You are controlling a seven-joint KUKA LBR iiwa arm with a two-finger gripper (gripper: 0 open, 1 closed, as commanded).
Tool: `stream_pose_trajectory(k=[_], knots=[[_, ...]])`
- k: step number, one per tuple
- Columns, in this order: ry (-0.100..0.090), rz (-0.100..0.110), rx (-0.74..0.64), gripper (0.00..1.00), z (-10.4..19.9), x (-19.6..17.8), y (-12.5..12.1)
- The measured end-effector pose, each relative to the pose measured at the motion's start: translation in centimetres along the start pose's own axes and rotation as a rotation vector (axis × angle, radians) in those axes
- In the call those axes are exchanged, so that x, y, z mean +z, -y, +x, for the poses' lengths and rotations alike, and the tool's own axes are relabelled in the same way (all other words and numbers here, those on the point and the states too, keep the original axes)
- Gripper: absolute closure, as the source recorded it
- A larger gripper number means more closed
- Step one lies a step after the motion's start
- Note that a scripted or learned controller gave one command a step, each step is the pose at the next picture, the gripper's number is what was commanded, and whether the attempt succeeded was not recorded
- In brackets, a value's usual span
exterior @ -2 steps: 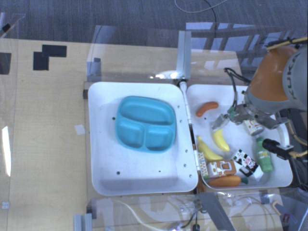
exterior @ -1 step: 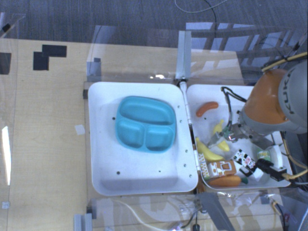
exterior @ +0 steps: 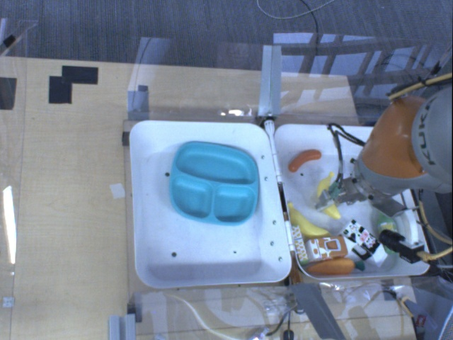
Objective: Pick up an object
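Whether the fingers are open or closed cannot be told; the gripper [exterior: 331, 202] hangs low in the right bin [exterior: 311, 139], its tip at a small yellow object [exterior: 324, 185] near the bin's middle. The left bin [exterior: 152, 261] carries a glossy blue three-compartment plate [exterior: 212, 181] at its centre. Along the right bin's near edge lie a curved banana [exterior: 306, 222], a brown printed carton [exterior: 329, 246], a smooth orange carrot-like piece [exterior: 330, 265] and a black-and-white block [exterior: 359, 235]; a reddish sausage [exterior: 304, 159] lies toward its far edge.

Arm [exterior: 407, 144] low, reaching leftward
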State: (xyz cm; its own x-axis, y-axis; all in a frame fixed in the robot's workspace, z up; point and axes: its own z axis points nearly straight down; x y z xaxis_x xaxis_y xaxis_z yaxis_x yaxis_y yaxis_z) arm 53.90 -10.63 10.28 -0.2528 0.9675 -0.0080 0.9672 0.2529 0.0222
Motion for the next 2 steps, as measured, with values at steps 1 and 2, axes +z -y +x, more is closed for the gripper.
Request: stream_pose_trajectory(k=[1,2], knots=[[-0.007,0.016,-0.085,1.0,6.3,-8.4,2.6],[-0.006,0.014,-0.169,1.0,4.8,-15.1,-0.7]])
